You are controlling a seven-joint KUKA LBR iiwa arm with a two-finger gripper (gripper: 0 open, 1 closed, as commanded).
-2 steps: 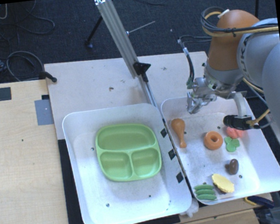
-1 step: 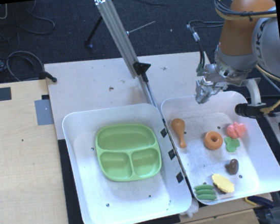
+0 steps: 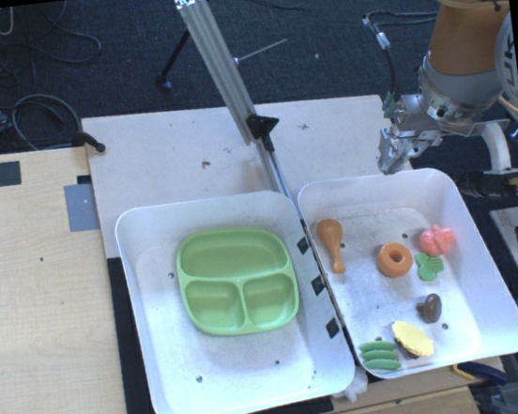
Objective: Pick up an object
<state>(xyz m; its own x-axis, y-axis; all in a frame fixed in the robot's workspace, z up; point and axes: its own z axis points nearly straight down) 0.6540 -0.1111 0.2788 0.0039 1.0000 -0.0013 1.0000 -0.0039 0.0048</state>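
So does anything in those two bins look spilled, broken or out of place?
Nothing stands out. The green plate lies flat in the left bin, and the toy foods, like the donut, sit loose in the right bin.

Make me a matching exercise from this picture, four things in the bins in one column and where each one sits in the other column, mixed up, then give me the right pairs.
Things:
1. green divided plate
2. drumstick
3. orange doughnut
4. green pea pods

Places:
A. near the middle of the right bin
B. at the front edge of the right bin, next to a yellow piece
C. in the left bin
D. in the right bin, close to the divider between the bins

Pairs: 1-C, 2-D, 3-A, 4-B
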